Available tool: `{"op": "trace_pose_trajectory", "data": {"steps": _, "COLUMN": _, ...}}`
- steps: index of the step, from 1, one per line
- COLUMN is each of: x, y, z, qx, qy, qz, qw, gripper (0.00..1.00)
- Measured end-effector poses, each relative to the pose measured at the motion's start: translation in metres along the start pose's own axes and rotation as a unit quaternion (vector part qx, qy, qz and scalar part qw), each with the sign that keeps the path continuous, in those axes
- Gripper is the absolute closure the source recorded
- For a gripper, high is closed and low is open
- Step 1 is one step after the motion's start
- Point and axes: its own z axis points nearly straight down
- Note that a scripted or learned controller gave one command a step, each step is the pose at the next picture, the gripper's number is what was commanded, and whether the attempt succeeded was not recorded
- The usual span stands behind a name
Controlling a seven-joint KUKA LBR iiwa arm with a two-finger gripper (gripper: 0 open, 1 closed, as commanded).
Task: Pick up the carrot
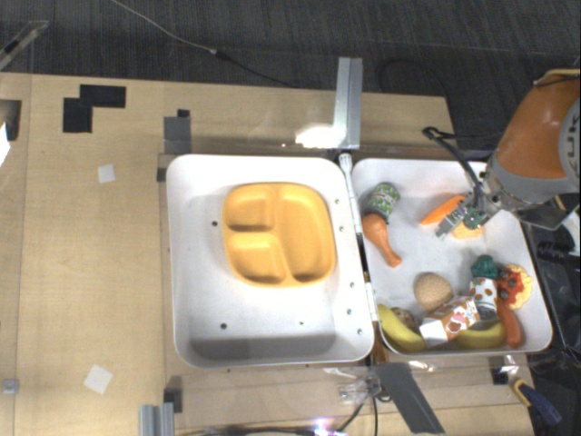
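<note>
1. Bench [109, 271]: pale wood top, bearing two shallow white bins side by side
2. Left bin [195, 243]: holds a yellow divided tray [275, 232], three compartments, lying near the middle
3. Right bin [413, 184]: holds mixed toy foods along its left, near and right sides
4. Carrot [442, 211]: orange, lying tilted in the far right part of the right bin, its right end just beside the gripper
5. Gripper [460, 216]: down inside the right bin at the carrot's right end; whether it is released or clenched cannot be told, and the carrot is not seen between its fingers
6. Arm [536, 148]: grey with orange band, entering from the right over the right bin's far corner
7. Drumstick [381, 237]: orange-brown, at the left wall of the right bin, touching a green-grey round item [383, 198] beyond it
8. Potato-like brown lump [434, 290]: near the bin's middle
9. Banana [427, 334]: yellow, along the near wall
10. Small carton [458, 316]: red and white, resting on the banana
11. Red sausage [509, 321]: near right corner, beside a teal piece [484, 267]
</note>
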Motion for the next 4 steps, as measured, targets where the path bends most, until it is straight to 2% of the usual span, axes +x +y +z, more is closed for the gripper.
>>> {"op": "trace_pose_trajectory", "data": {"steps": 1, "x": -0.032, "y": -0.037, "z": 0.035, "qx": 0.000, "qy": 0.000, "qz": 0.082, "qw": 0.9966, "gripper": 1.00}}
{"op": "trace_pose_trajectory", "data": {"steps": 2, "x": -0.079, "y": 0.027, "z": 0.045, "qx": 0.002, "qy": 0.001, "qz": 0.195, "qw": 0.9808, "gripper": 1.00}}
{"op": "trace_pose_trajectory", "data": {"steps": 3, "x": 0.013, "y": 0.107, "z": 0.033, "qx": -0.003, "qy": -0.001, "qz": 0.202, "qw": 0.9793, "gripper": 1.00}}
{"op": "trace_pose_trajectory", "data": {"steps": 4, "x": 0.011, "y": 0.104, "z": 0.035, "qx": -0.001, "qy": -0.001, "qz": 0.204, "qw": 0.9790, "gripper": 0.00}}
